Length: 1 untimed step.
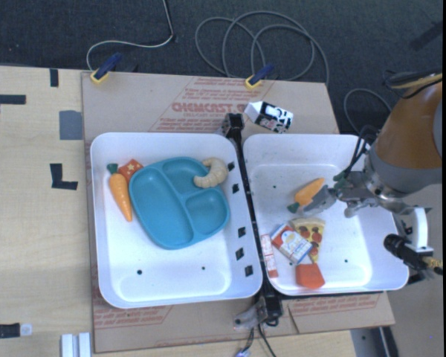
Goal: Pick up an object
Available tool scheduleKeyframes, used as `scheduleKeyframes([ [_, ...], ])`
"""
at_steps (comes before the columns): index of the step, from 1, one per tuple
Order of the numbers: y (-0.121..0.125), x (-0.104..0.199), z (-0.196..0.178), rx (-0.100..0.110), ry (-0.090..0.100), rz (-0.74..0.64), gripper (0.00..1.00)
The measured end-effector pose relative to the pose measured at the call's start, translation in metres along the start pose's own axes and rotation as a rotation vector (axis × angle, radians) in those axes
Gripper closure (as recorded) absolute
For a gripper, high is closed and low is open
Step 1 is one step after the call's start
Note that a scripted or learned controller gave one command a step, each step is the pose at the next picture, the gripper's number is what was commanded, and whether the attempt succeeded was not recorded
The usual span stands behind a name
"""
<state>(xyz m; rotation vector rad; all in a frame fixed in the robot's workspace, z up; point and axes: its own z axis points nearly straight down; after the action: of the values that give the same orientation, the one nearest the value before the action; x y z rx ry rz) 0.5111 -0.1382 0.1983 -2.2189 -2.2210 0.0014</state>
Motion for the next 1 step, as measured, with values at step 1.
scheduleKeyframes([
  [1, 0.0594, 0.0000, 0.1111, -0.010, -0.003, -0.001, 0.00],
])
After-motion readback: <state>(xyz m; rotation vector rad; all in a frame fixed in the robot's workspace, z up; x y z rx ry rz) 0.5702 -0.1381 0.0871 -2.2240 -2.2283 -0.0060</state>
